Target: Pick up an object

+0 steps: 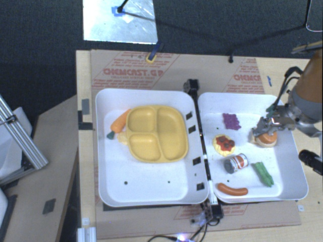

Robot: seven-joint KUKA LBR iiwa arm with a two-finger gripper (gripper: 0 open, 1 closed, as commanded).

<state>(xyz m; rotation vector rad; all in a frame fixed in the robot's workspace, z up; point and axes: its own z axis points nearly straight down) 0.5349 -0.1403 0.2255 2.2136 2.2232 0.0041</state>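
While the arm [308, 92] reaches in from the right, its gripper [266, 130] sits low over the far right part of the right bin [298, 178], directly on top of a small bun-like item [267, 139] with a tan and orange edge. Whether the fingers are parted or closed cannot be determined from this angle, and no object is visibly held between them.

2 shallow white bins sit side by side on the bench.

Left bin [146, 190] contents:
- 1 yellow divided plate [154, 133] with 3 compartments, lying flat near the middle of the bin. No item is visible in its compartments.
- 1 orange carrot [119, 121] with a green tip, lying at a slant and touching the plate's left edge.

Right bin contents:
- 1 purple grape cluster [231, 121], toward the far side.
- 1 small round pizza-like piece [223, 144], yellow with red topping, near the middle.
- 1 small can [236, 163] on its side, red label, just beside and nearer than the pizza-like piece.
- 1 green vegetable [263, 173], lying at a slant to the right of the can.
- 1 orange-red sausage [232, 189], lying along the near wall.
- The bun-like item, under the gripper, well apart from the grape cluster.
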